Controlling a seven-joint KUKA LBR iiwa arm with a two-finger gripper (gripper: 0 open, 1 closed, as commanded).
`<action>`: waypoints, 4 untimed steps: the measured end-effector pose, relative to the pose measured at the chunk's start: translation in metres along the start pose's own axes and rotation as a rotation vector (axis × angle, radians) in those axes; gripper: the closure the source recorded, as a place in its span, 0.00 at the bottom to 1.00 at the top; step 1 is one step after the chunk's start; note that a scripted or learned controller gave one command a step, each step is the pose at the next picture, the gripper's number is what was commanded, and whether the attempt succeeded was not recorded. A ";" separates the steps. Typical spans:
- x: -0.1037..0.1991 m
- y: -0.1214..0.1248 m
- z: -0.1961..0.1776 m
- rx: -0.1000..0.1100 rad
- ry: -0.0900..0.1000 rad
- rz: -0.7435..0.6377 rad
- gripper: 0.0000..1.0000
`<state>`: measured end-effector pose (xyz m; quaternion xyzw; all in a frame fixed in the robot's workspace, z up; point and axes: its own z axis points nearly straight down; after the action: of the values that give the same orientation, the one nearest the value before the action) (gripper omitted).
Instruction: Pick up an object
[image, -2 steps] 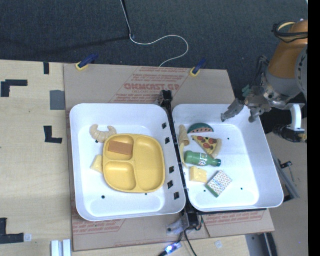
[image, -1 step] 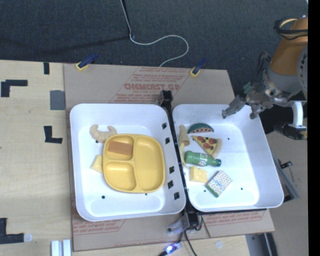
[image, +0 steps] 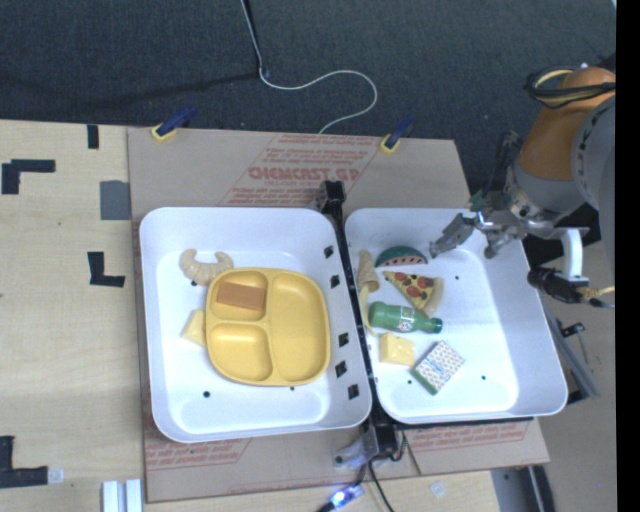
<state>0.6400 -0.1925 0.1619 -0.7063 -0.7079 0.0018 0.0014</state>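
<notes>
Camera view, arm: I saw the grey arm with its orange band come in at the upper right of the frame, over the far right corner of the right bin.
Camera view, gripper: the gripper hung over the upper right part of the right bin; I saw its two fingers spread apart, one reaching left toward the toys, the other pointing down nearer the bin's right wall, with nothing between them.
Camera view, watermelon slice: the nearest toy, a watermelon slice, lay just left of the gripper and slightly lower in the frame, apart from the fingertips.
Camera view, pizza slice: the pizza slice lay below and left of the gripper, just under the watermelon slice.
Camera view, green bottle: the green bottle lay on its side mid-bin, further down and left of the gripper.
Camera view, lower toys: a yellow cheese block and a patterned box sat near the bin's lower middle, well apart from the gripper.
Camera view, cone: a cone lay against the right bin's left wall.
Camera view, left bin: the left bin held a yellow divided plate with a brown slab in its upper left compartment, and a croissant above the plate.
</notes>
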 end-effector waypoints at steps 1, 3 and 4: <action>-0.003 0.002 0.045 0.001 0.000 0.000 0.00; 0.000 0.004 0.065 -0.007 -0.002 -0.003 1.00; 0.000 0.007 0.023 -0.008 0.000 0.001 1.00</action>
<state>0.6473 -0.1920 0.1394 -0.7065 -0.7077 -0.0009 -0.0013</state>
